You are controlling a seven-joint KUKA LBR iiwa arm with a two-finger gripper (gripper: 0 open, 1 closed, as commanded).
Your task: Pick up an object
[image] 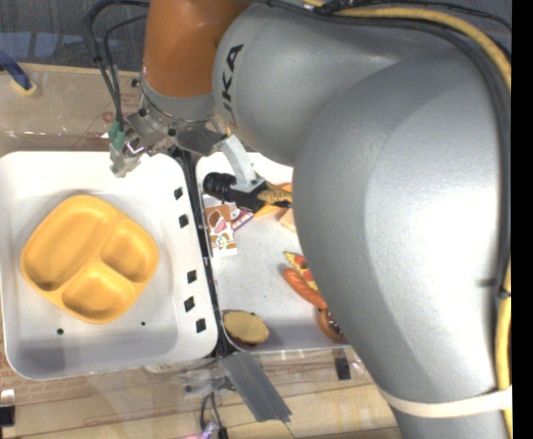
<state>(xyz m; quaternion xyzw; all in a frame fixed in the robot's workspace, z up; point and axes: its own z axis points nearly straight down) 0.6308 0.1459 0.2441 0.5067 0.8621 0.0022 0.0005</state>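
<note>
- The yellow divided tray (88, 259) is lying flat in the left bin (28, 359), open side up and set toward the bin's left wall.
- It is nearly as broad as it is long, so no clear long axis is showing. It is sitting turned on the bin floor, with its one large compartment facing up-left and its two smaller ones facing right and down.
- The gripper (122, 160) is hanging over the upper right corner of the left bin, near the tray's top edge but not touching it. Whether it is open or closed I cannot tell.
- The letters "KA" are reading sideways on the grey arm (385, 199), just below the orange band.
- A small printed card (220, 229) is lying in the right bin (257, 268) against the shared wall. It is showing brown and red print, too small to read.
- Bare white floor is lying open along the left bin's bottom edge and beside the tray's right side, where small black marks are dotting the wall.
- In the right bin a toy burger (245, 328) is resting at the bottom edge and an orange-red piece (301, 280) is lying half under the arm, which is covering most of that bin.
</note>
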